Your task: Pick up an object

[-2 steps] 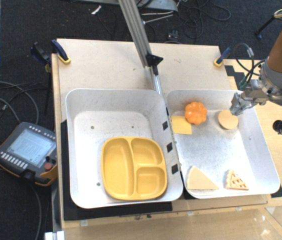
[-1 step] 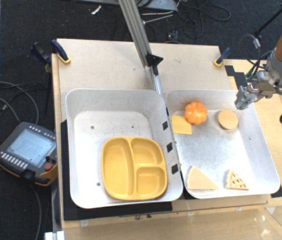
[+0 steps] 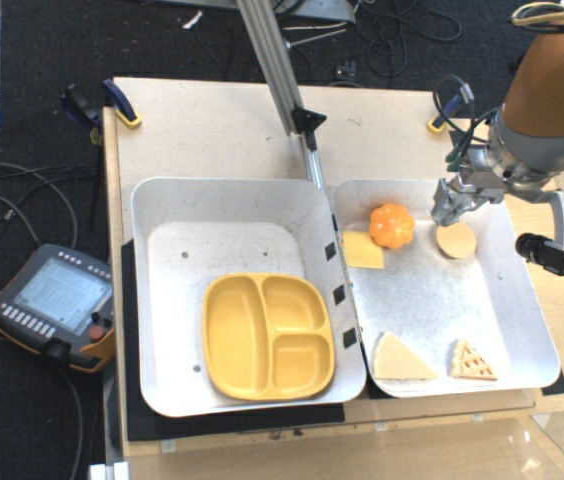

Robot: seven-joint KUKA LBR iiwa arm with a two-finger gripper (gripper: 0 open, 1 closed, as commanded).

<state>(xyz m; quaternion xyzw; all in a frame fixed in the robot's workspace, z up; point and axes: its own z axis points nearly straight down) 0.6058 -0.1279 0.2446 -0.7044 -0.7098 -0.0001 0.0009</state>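
Your gripper (image 3: 449,208) sits in the upper right of the frame, low over the right bin (image 3: 522,313), just above and to the left of the tan round piece (image 3: 456,242). You cannot tell from this angle how it is set or whether it touches anything. That position suggests the round piece or the orange pumpkin (image 3: 392,225) just to its left is the target. The yellow square slice (image 3: 364,251) lies tucked against the pumpkin's lower left. Along the bin's lower edge you have a pale wedge (image 3: 402,359) and a waffle-patterned wedge (image 3: 472,362), well apart from the arm. The left bin (image 3: 162,268) carries a yellow divided tray (image 3: 267,336).
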